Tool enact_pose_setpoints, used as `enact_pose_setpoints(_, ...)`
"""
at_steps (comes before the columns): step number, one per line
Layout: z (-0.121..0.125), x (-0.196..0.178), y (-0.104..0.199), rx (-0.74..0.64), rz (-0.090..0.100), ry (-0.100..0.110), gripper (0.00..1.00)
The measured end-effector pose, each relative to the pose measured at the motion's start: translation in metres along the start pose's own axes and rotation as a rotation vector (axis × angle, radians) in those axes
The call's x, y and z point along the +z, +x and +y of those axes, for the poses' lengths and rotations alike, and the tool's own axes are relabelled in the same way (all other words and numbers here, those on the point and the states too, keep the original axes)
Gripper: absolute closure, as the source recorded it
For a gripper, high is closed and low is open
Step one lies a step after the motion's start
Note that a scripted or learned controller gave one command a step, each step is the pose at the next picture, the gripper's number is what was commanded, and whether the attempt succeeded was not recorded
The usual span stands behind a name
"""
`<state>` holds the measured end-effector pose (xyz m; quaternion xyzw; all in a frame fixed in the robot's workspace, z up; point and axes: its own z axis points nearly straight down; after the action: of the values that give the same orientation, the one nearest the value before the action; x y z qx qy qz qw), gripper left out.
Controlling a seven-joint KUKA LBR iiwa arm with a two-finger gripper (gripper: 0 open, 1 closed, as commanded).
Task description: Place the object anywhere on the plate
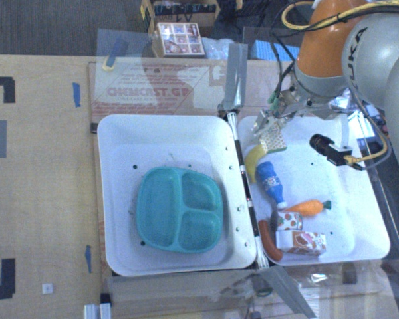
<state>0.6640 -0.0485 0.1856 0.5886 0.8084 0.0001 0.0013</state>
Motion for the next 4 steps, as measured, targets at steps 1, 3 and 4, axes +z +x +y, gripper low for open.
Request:
enact_pose_setpoints(1,-0.017,0.001,0.060,0.112,0.002,0.003,1.00)
enact_pose_setpoints(3,-0.019,0.000,0.133,0.231,0.003,0.004,0.00)
enact_pose_setpoints(4,-0.018,-0.010,0.133,0.231,0.002,0.001,1.00)
